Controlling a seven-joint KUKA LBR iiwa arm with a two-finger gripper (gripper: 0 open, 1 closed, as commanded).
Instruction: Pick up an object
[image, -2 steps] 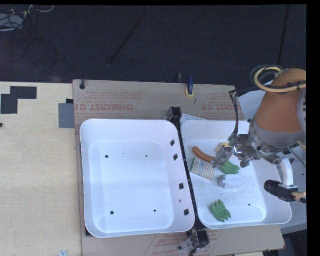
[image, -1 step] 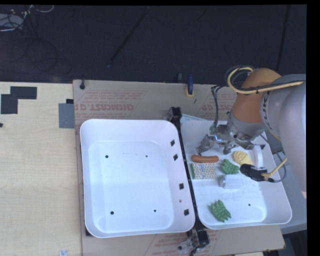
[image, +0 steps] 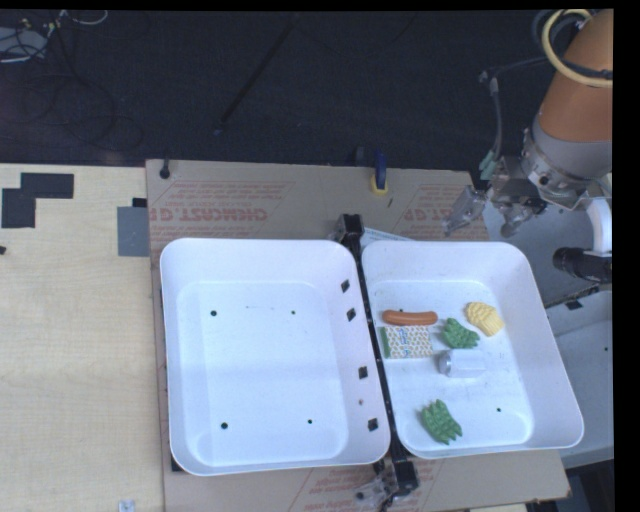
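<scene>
The right bin (image: 545, 330) holds several small things: an orange hot dog (image: 410, 318), a yellow corn piece (image: 485, 318), a green leafy piece (image: 459, 334), a pale patterned packet (image: 407, 343), a small grey lump (image: 444, 365) and another green piece (image: 440, 421). My gripper (image: 487, 213) hangs high above the far right corner of that bin, well apart from all of them. Its fingers are spread with nothing between them.
The left bin (image: 180, 330) sits beside the right one, with a black clip strip (image: 362, 340) along their shared edge. Both rest on a cardboard sheet (image: 260, 205). A blue and yellow clamp (image: 380, 176) stands at the sheet's far edge.
</scene>
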